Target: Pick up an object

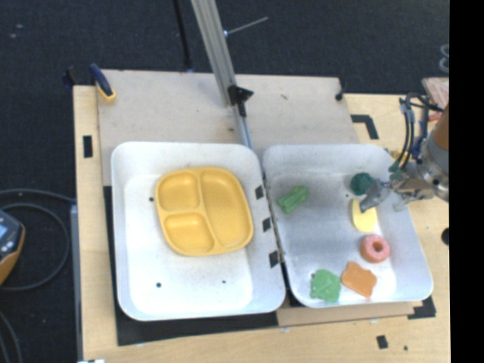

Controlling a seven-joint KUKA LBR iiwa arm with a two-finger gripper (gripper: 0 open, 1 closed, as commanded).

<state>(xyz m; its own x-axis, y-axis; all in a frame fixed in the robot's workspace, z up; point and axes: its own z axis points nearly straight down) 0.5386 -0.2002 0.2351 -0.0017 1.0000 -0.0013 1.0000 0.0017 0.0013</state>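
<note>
A two-finger gripper reaches over the right bin, a shallow white tray with rounded corners; whether its fingers are open or closed cannot be told from this angle. A smooth pale-yellow piece lies just below the fingertips, and a dark green rounded lump sits just beside them on the upper side. Farther below rest a pink ring-shaped doughnut, an orange chunk and a bright green block. A lighter green piece lies well to the left. The left bin carries a glossy yellow three-compartment plate.
</note>
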